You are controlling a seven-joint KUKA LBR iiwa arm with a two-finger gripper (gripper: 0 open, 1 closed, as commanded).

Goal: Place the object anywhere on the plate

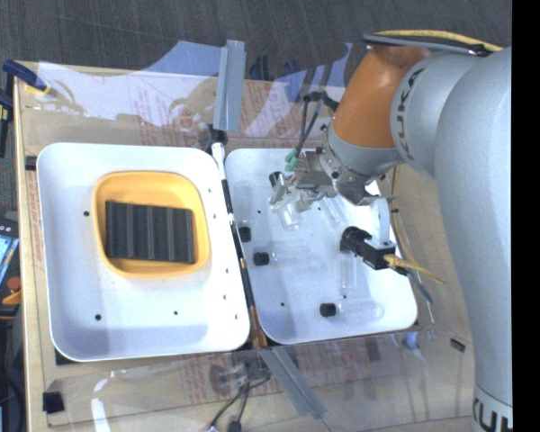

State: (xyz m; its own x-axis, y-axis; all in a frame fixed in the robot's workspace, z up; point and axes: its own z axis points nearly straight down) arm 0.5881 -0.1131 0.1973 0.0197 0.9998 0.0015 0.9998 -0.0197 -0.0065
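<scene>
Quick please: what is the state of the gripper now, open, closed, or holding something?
Gripper: cannot be told. It sits low over the right bin, apart from the yellow plate in the left bin.

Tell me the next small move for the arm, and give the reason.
Probably lower the pincer onto one of the small dark objects, perhaps the one nearest at. The pincer sits over the upper part of the right bin, while the yellow plate lies in the left bin with a dark ribbed block on it.
</scene>
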